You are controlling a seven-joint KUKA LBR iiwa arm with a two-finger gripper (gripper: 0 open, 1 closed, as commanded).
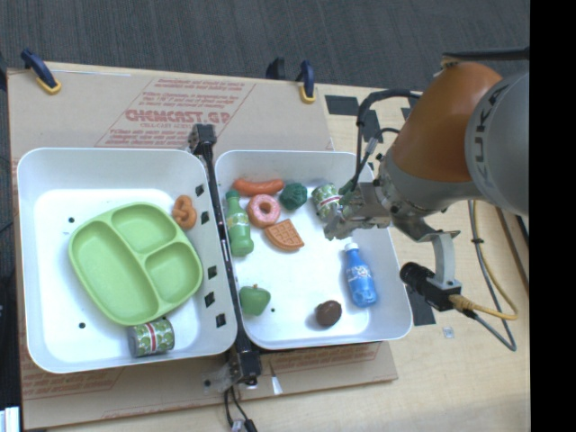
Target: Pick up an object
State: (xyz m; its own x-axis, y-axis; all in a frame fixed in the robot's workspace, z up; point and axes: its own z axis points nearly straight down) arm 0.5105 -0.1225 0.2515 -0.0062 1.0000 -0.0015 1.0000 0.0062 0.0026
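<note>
Red "CHEMCAST GP" lettering marks the cardboard sheet (180, 106).

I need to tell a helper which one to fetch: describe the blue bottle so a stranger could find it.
Look in the right bin, along its right side. The blue bottle lies flat there, just below the end effector and above a brown lump. It is the only blue thing in either bin.

Two bins side by side on the bench (450, 367).
In left bin (36, 187): divided plate (135, 261), pretzel (184, 211) behind its right edge, can (150, 337) in front. In right bin (396, 318): sausage (256, 187), donut (264, 209), waffle (283, 237) toward the back; bottle (360, 277) at right; apple (255, 300) and nut (328, 313) in front.
</note>
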